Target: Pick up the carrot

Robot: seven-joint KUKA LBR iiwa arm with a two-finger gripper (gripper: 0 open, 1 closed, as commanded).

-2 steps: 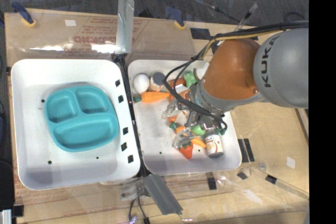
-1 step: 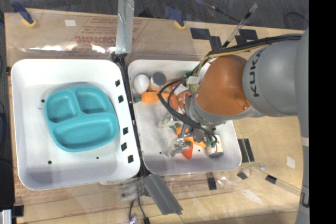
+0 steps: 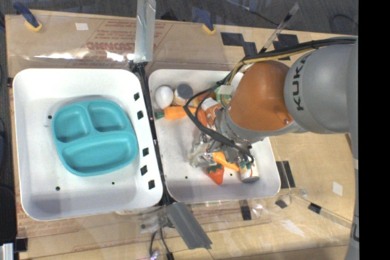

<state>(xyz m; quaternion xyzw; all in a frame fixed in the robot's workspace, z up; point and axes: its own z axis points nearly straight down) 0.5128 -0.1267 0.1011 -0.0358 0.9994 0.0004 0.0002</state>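
Two shallow white bins sit side by side before you. The left bin (image 3: 36, 88) holds a single teal plate (image 3: 94, 137) divided into three compartments, lying flat near its middle with nothing on it.

The right bin (image 3: 183, 189) is the crowded one. At its far-left corner a white ball (image 3: 163, 95) rests just beside a grey round thing (image 3: 183, 92). Just near of that pair lies the carrot (image 3: 176, 112), stretched out left to right close to the bin's left wall, its right end running under the dark cables that hang from the wrist. Toward the bin's near side you see a red-orange piece (image 3: 217, 175) and, to its right, a small can (image 3: 249, 175) on its side.

The grey arm (image 3: 317, 88) reaches in from the right, its orange band (image 3: 259, 97) over the middle of the right bin. The pincer (image 3: 206, 154) is low over the near middle of that bin, just beside the red-orange piece. You cannot tell whether it is released or clenched, since cables and the wrist mask it. The carrot lies apart from the pincer, to its far left, untouched.
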